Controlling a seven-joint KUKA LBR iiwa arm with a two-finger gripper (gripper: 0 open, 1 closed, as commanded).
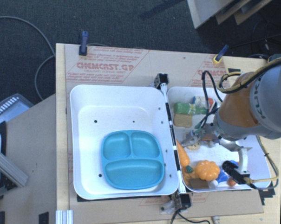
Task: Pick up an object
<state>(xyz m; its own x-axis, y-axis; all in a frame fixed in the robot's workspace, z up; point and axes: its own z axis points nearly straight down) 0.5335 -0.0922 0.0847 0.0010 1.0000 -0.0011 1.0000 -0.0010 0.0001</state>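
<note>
**A:** Where was the gripper (195,137)?

**B:** Down in the right bin (258,155), at centre right of the frame, low among the clutter. The arm (243,104) loomed over it, so I couldn't tell whether it was open or closed, and I saw nothing held.

**A:** What was there to pick?

**B:** A green packet (189,108) and a tan block (182,119) lay just above the gripper in the frame. A carrot (183,155) lay just below it, along the bin's left wall. An orange pumpkin (206,170) sat lower still, near the carrot's tip.

**A:** Anything in the way?

**B:** Those things crowded close together. The left bin (113,108), on the same worktop (105,68), carried a blue divided plate (131,159), well apart from the gripper.
</note>
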